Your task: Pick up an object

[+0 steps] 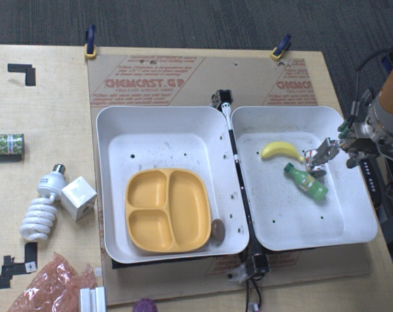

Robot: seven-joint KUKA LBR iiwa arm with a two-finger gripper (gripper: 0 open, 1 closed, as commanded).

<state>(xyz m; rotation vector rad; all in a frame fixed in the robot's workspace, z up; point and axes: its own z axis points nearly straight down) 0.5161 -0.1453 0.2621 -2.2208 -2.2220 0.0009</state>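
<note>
Beside the banana (280, 150), gripper (318, 160) fingers, whose state cannot be told, hover at the green bottle's (306, 181) upper end; bottle's long axis runs diagonally away.

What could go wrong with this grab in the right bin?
The gripper sits right where the banana and the green bottle nearly meet, so it might nudge both and grip neither. The bottle lies on its side and could roll away. Both lie close to the right bin's far wall, which may limit approach.
</note>
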